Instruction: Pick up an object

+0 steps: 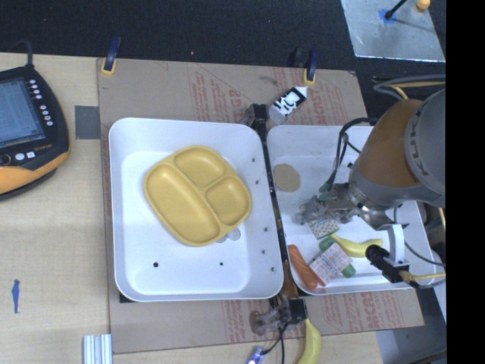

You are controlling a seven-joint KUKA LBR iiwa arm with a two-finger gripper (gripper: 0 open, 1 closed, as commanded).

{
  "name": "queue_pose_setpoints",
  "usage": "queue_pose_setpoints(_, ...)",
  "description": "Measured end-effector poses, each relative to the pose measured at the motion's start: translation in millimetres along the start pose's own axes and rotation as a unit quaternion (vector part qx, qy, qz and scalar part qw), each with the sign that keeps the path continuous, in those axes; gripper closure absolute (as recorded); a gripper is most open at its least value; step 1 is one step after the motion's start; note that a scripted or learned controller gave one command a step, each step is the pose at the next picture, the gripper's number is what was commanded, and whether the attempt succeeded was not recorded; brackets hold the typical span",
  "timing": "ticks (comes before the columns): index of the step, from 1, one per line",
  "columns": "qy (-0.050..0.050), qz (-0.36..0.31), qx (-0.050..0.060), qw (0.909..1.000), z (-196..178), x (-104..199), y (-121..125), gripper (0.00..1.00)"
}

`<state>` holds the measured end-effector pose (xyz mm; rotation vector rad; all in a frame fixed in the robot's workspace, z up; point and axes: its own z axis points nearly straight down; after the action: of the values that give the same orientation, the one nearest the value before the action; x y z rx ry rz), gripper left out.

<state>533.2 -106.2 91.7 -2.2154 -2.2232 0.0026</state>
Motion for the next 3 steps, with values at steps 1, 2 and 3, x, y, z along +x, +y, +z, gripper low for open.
queue_pose_setpoints(1, -0.001, -0.002, 0.001, 1.0, 0, 7, -29, 0.0)
queue_pose_setpoints(2, 0.0, 0.0, 0.0, 1.0, 0, -2, -9, 0.0)
queue_pose_setpoints(3, 0.0, 0.0, 0.0, 1.0, 0, 9, 13, 0.0)
